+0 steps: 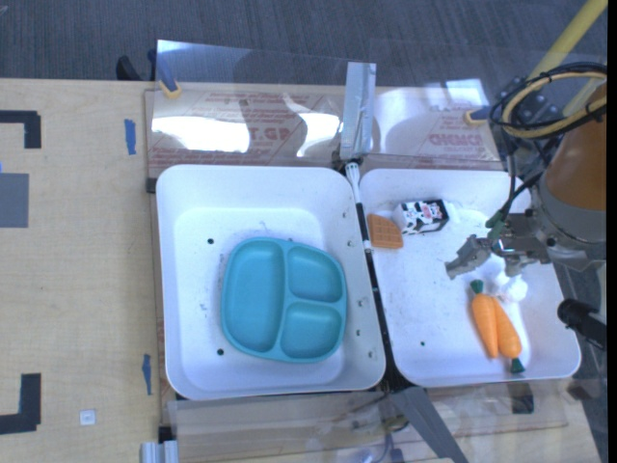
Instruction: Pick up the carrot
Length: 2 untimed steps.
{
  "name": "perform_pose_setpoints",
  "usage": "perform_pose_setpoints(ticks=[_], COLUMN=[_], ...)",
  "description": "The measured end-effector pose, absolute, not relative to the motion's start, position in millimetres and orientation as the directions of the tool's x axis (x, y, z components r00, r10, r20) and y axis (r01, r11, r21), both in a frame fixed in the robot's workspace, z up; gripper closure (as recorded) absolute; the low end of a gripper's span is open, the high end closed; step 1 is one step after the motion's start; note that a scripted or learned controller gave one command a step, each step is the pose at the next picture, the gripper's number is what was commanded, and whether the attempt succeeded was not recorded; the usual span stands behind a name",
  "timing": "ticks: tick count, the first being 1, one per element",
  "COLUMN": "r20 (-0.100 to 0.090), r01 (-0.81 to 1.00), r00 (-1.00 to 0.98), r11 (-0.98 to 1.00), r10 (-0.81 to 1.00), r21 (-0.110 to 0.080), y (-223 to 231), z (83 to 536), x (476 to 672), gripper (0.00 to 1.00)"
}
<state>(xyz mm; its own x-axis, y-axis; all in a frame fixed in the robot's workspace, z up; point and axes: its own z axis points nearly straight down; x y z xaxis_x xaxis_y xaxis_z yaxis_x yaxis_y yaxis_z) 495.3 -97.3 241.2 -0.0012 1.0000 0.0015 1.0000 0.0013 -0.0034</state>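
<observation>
My claw [474, 258] hangs over the right bin [424, 345], toward its right side, with my grey arm and its orange band reaching in from the right edge. From this slant I cannot tell whether the claw is apart or together, and nothing shows in its grip. The carrot [494, 324] lies on the bin floor just on the near side of the claw, close to the bin's right wall, its orange body running far-to-near and its green end pointing toward the near rim. A small white piece [514, 287] sits just beside the carrot's far end. Farther left in the same bin, near the far wall, lie a black-and-white toy [424, 215] and an orange waffle-like square [385, 231], close together. The left bin [183, 210] holds a teal divided plate [283, 299]. Both bins rest on the desk [67, 258].
</observation>
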Motion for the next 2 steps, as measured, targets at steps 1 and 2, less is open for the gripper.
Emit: perform_pose_setpoints(ticks=[1,2], r20=[0.002,0.002], r01=[0.974,0.974], r00=[-0.226,-0.227], r11=[0.226,0.227], r10=[0.974,0.974], r21=[-0.003,-0.003], y=[-107.1,-106.9], z=[224.2,224.5], x=[512.3,512.5], gripper=[0.0,0.0])
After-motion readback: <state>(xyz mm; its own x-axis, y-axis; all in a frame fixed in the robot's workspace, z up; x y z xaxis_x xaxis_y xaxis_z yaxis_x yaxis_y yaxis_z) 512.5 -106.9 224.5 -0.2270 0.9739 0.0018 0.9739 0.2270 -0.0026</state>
